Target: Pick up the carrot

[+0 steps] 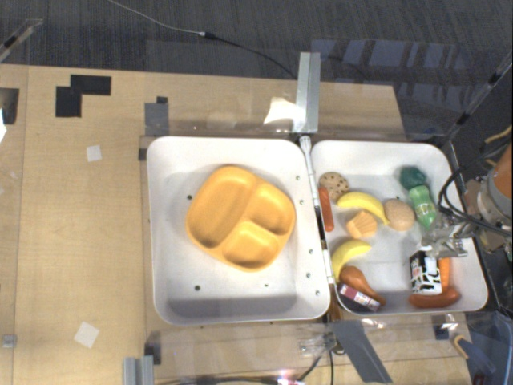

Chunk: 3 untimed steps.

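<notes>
My pincer (443, 241) hovers over the right bin (457, 163), just above the black-and-white can (425, 272); I cannot tell its state; the carrot (325, 208) lies against that bin's left wall, well apart

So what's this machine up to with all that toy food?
A robot arm reaches in from the right, its gripper hovering over the right-hand bin of toy food. It is meant to pick up the carrot, which lies untouched by that bin's left wall, well away from the gripper. The left bin holds a yellow divided plate.
</notes>
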Each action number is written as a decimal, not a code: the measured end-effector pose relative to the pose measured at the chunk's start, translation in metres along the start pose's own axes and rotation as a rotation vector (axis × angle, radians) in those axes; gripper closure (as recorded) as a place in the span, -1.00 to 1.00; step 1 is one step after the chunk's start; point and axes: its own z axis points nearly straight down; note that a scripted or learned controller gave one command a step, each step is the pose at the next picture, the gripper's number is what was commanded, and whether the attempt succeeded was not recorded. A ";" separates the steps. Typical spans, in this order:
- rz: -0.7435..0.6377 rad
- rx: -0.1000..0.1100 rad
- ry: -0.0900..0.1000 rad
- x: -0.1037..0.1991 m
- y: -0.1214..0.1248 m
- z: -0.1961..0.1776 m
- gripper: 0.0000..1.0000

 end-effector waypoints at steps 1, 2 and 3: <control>-0.002 0.004 -0.009 -0.004 0.000 -0.013 1.00; -0.068 -0.004 0.007 -0.012 0.027 -0.014 1.00; -0.068 0.000 -0.003 -0.015 0.026 -0.027 1.00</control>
